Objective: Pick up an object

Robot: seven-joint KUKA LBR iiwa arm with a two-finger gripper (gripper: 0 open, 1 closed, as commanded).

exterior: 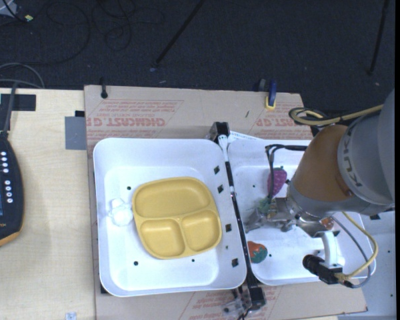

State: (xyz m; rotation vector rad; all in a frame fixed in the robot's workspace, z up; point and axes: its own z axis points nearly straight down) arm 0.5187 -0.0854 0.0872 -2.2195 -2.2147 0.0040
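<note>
The pick looks unfinished: the hand [268, 210] is down in the right bin [290, 272] beside a purple object [278, 180], its grip impossible to tell, an orange-green object [257, 251] lying nearby.

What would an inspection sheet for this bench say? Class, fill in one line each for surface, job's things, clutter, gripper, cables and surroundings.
Surface: two white bins side by side, left bin and right bin, on cardboard.
Job's things: yellow divided tray and small white object in the left bin; purple object and orange-red object in the right bin.
Clutter: nothing seen.
Gripper: gripper low in the right bin beside the purple object; grasp cannot be judged.
Cables: yellow cable looping off the wrist.
Surroundings: handheld pendant at left; dark floor behind.
</note>
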